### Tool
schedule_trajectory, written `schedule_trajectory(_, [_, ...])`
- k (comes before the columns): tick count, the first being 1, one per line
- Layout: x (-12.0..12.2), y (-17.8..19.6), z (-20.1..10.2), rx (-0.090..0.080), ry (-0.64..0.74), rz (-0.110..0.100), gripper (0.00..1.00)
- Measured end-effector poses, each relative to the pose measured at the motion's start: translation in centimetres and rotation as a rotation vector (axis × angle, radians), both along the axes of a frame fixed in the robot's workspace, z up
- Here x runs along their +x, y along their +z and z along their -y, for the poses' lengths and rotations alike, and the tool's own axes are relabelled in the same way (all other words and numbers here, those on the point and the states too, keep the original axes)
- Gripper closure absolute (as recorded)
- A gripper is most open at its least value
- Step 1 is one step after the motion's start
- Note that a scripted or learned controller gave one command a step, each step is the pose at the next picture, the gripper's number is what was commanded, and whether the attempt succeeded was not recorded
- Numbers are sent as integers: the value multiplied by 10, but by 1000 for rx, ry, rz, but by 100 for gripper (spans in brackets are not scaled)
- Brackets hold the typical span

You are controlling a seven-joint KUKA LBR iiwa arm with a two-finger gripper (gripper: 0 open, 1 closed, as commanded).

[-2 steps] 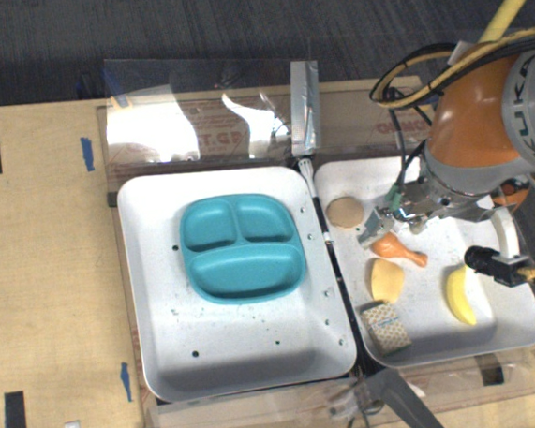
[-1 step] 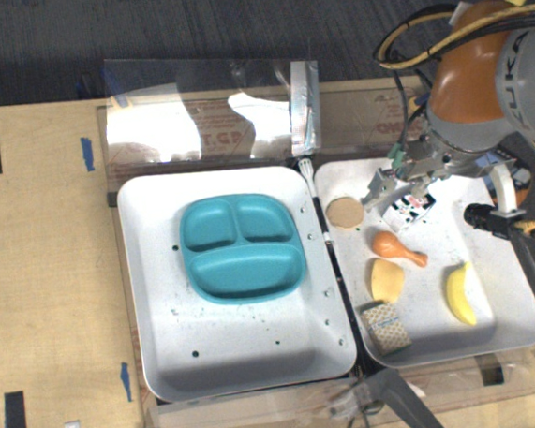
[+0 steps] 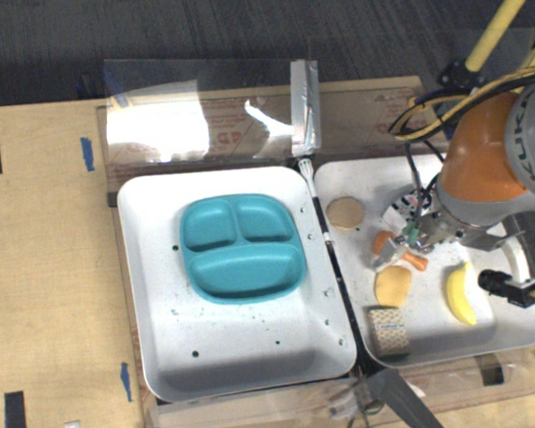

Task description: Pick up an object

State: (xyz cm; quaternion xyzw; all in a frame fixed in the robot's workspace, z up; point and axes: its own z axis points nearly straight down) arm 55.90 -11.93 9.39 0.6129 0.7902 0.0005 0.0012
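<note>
The pincer [image 3: 419, 238], its grip state impossible to tell, hovers just above the orange carrot piece [image 3: 415, 262] mid right bin [image 3: 523, 325].

"KU" on the arm [image 3: 525, 151]

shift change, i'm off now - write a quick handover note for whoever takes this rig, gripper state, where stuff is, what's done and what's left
Gripper: low in the right bin, over the orange pieces; too cluttered to tell its state or whether it has anything.
Right bin: tan round piece at the back left, yellow-orange piece in the middle, banana to the right, patterned block at the front left.
Left bin: teal divided plate.
Done: arm has reached into the right bin.
Left: no object seen lifted; the pick is not confirmed.
</note>
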Motion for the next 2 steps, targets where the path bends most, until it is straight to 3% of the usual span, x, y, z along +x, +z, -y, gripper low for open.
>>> schedule_trajectory(1, [1,10,-1,1,0,3,100])
schedule_trajectory(2, [66,94,-59,1,-8,4,100])
